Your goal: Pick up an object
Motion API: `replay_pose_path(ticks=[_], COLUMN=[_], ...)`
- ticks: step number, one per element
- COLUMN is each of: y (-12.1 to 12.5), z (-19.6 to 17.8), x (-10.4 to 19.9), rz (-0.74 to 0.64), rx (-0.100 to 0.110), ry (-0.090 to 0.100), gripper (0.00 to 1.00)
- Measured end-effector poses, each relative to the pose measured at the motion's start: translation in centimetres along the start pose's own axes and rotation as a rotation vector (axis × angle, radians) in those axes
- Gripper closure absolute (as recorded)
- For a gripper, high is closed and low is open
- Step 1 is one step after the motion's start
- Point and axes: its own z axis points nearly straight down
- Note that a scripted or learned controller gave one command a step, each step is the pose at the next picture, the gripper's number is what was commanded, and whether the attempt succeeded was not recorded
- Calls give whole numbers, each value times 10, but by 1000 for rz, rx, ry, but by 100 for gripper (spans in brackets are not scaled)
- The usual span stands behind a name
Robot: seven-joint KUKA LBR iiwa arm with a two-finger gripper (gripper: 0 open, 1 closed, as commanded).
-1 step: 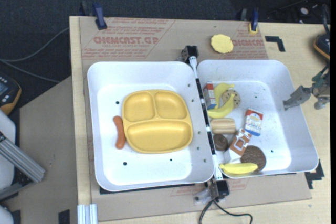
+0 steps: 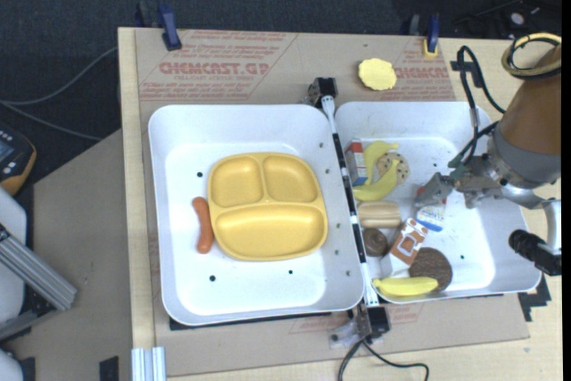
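Currently the pincer (image 2: 439, 189) hangs low over the right bin (image 2: 473, 268); whether it is released or clenched cannot be told. Judged target items lie beside it: a small carton (image 2: 410, 239), bananas (image 2: 375, 183), a cookie (image 2: 431, 266). Left of the right bin, the left bin (image 2: 178, 281) holds a yellow divided plate (image 2: 268, 205) and a sausage (image 2: 203, 224).

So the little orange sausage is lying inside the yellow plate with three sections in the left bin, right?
Not quite. The camera view shows the little orange sausage lying beside the yellow plastic plate with three sections, along its left edge, on the floor of the shallow white left bin. It is in the left bin, just not inside the plate.
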Motion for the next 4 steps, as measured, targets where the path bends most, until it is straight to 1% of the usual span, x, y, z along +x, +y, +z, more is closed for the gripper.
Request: replay_pose_path(ticks=[1,2,3,4], y=[60,-36,7,-39], z=[80,77,76,77], x=[-6,-34,-37,-37], rz=[3,13,4,9], rx=[-12,-5,-14,-7], ry=[-8,-5,-8,-6], gripper=[0,0,0,0])
